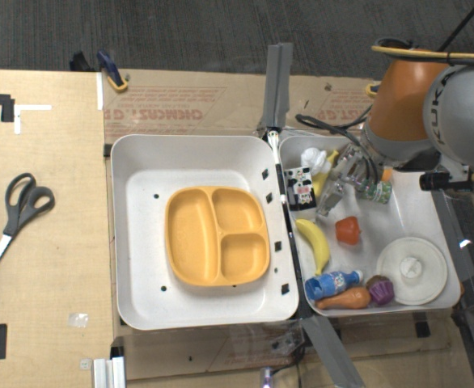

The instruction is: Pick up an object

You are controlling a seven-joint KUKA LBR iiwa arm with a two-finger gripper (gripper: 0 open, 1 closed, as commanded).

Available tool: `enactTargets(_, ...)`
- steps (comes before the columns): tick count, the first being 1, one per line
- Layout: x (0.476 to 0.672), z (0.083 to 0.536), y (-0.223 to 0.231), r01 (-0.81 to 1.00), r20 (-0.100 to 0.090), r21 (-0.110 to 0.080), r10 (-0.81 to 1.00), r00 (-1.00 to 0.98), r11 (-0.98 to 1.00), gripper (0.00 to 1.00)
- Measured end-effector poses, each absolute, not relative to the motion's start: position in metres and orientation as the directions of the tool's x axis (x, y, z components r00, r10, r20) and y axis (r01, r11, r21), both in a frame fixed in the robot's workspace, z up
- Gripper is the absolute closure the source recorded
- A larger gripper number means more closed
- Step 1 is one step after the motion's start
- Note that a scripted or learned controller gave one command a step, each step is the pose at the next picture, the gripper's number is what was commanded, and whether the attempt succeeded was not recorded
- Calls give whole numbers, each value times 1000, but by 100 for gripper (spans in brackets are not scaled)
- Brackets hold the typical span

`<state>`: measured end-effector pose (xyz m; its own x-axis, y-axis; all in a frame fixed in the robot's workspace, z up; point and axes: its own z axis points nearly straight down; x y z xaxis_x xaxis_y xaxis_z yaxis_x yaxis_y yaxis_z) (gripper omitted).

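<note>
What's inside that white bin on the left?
The left bin holds a yellow divided plate with three compartments, nothing visible in them. The bin floor beneath the plate is covered.

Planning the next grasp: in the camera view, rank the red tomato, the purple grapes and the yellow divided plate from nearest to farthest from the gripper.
Measured from the gripper in the right bin:
1. Red tomato, just below it in the same bin.
2. Purple grapes, at that bin's lower edge, beside the white lid.
3. Yellow divided plate, across the divider in the left bin.

Single fixed overhead view, slanting down on both bins [128, 241].
</note>
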<state>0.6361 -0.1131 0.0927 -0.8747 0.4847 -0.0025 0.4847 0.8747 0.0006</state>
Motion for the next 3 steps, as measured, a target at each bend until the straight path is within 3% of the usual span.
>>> enactTargets(1,628,94,-179,458,-7,1,458,-889,889,0)
enactTargets(2,649,264,-223,318,-8,0,318,-948,948,0)
enactTargets(3,628,146,-222,119,-5,0,119,-993,993,0)
